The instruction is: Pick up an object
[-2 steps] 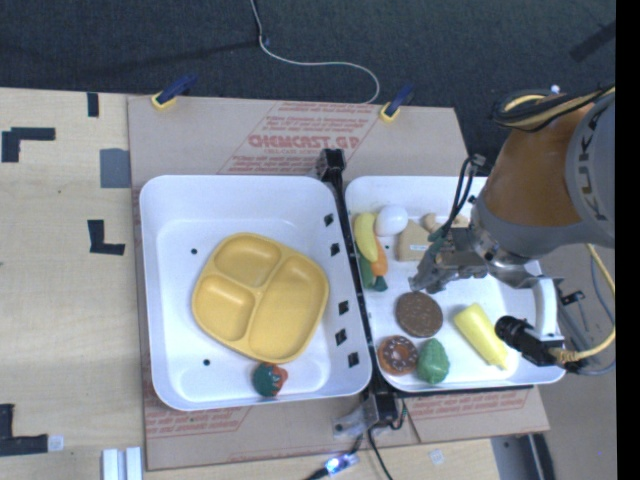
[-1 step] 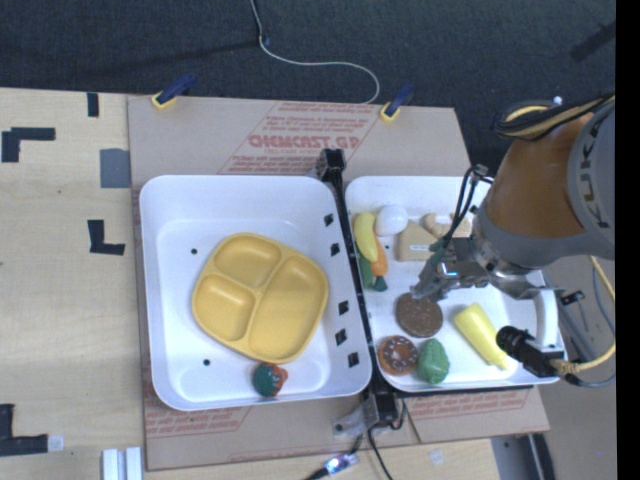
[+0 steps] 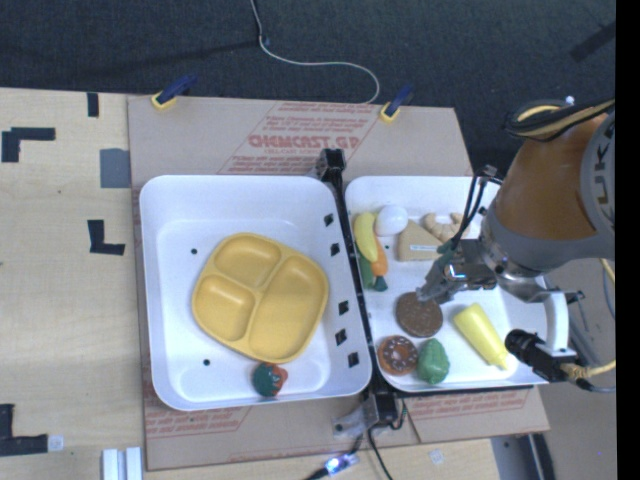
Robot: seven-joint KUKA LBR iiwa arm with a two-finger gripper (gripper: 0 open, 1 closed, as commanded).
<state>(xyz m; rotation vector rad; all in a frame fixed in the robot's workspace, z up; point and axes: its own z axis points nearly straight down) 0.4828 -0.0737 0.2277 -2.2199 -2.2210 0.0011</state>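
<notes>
Just beside the pincer: brown disc, yellow cob.

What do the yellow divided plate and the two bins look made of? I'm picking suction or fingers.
The yellow divided plate looks like moulded plastic, semi-matte: uniform colour, rounded compartment ridges, soft sheen. The left bin and right bin look like smooth white plastic with rolled rims, though coated metal can't be ruled out.
</notes>
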